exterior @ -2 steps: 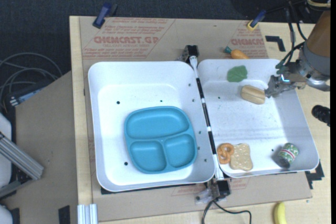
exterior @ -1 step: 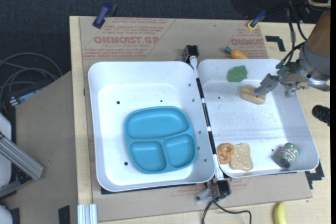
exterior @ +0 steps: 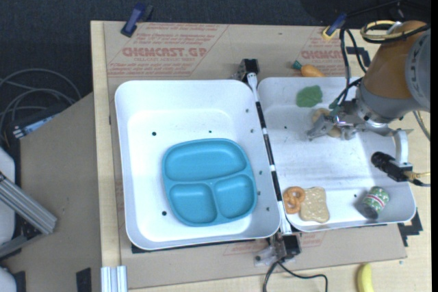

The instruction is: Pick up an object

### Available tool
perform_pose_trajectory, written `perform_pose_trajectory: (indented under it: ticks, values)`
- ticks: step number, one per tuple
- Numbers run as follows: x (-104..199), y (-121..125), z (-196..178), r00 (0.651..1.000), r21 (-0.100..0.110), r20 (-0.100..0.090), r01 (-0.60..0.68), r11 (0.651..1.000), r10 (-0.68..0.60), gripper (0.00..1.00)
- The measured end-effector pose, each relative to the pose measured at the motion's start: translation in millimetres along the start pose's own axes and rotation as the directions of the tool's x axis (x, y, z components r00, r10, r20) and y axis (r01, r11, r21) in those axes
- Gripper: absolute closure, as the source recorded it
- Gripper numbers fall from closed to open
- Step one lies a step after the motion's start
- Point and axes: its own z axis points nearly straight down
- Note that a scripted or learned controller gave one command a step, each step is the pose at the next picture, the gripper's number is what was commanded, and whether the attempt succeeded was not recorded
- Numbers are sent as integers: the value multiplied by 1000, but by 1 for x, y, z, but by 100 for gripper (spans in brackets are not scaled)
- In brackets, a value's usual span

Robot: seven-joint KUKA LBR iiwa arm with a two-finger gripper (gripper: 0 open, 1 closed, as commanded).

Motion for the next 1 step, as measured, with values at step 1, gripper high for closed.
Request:
perform_pose_trajectory:
  ticks: [1]
  values:
    - [-16,67,0,1000,-8,3,1,1000,-1,0]
